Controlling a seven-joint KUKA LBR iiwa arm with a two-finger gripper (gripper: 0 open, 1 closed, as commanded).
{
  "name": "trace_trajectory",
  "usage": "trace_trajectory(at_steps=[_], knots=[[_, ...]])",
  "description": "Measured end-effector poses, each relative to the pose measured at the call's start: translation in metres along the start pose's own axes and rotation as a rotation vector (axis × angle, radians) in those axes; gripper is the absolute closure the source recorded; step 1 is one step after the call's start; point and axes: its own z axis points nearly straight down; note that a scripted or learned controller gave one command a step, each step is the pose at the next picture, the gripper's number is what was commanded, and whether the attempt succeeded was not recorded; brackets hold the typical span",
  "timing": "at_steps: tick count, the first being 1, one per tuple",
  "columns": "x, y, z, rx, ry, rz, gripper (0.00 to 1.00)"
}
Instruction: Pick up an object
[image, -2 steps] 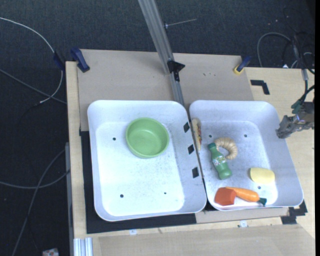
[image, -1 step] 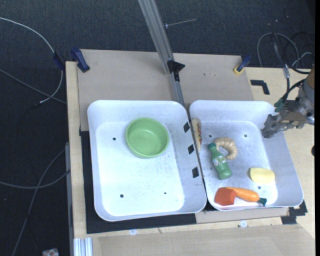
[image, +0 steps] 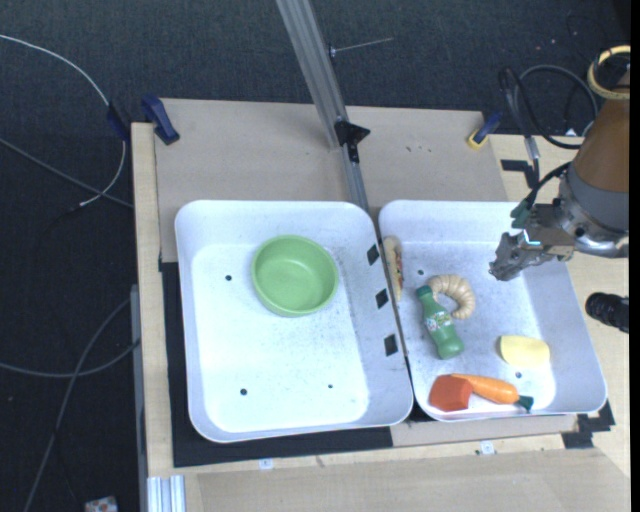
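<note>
Grey gripper (image: 507, 262) hovers over right bin (image: 570, 300), far-right part; finger state cannot tell, nothing seen held. Green bottle (image: 438, 322), croissant (image: 455, 293), yellow piece (image: 524, 350), carrot (image: 490, 389) lie nearer. Green bowl (image: 294, 275) in left bin (image: 210, 300).

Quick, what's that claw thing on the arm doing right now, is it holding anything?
End effector: above the right bin, nothing visibly held; whether it is open or closed cannot be told.
</note>
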Motion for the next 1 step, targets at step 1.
trace_trajectory(at_steps=[1], knots=[[0.0492,0.0023,-0.0031,0.001,0.0,-0.002,1.0]])
